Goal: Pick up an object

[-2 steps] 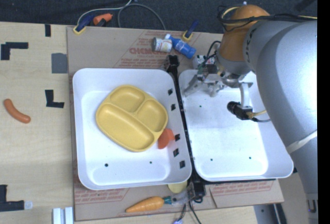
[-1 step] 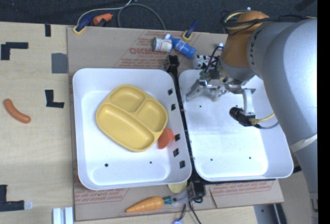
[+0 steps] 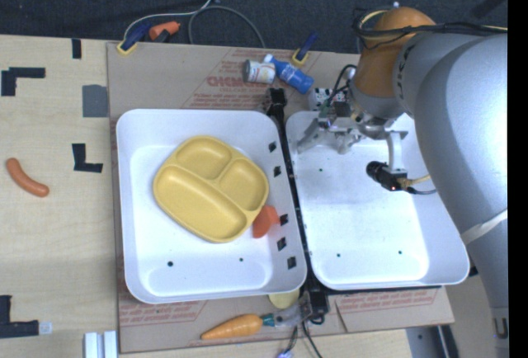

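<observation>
Two bins: the gripper (image 3: 330, 134) hovers at the right bin's (image 3: 371, 266) upper edge, finger state unclear, far from the yellow plate (image 3: 210, 187).

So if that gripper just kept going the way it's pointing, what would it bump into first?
Most likely the white floor of the right bin. The gripper hangs over that bin's upper left corner, angled down and leftward, so the wall between the bins could come first; depth is hard to judge from above.

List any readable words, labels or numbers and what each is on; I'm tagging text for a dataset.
Red print on the cardboard sheet under the bins: blurred, unreadable.
Label on the small bottle lying behind the bins: too small to read.
No other text shows.
</observation>
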`<state>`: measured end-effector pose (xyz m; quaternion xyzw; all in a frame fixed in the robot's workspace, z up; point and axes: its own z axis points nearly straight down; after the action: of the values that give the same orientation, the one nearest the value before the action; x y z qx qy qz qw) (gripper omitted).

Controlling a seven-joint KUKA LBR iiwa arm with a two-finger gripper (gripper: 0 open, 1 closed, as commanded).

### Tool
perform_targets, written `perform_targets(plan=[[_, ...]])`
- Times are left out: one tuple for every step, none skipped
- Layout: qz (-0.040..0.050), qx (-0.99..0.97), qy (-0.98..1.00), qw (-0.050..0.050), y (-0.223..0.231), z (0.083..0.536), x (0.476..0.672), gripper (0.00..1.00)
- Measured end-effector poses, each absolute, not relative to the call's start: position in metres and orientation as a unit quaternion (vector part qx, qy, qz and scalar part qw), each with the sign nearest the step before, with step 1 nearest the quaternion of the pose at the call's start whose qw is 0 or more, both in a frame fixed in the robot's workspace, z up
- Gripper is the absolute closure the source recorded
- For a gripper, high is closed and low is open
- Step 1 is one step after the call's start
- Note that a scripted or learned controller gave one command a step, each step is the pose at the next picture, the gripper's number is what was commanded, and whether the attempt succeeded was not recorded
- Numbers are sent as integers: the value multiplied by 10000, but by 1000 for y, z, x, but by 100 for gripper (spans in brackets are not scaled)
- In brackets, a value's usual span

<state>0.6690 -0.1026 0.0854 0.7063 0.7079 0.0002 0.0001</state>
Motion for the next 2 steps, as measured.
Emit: perform_targets(plan=[[2, 7058, 7084, 13, -102, 96, 669, 100], [-2, 7058, 7084, 15, -103, 95, 669, 0]])
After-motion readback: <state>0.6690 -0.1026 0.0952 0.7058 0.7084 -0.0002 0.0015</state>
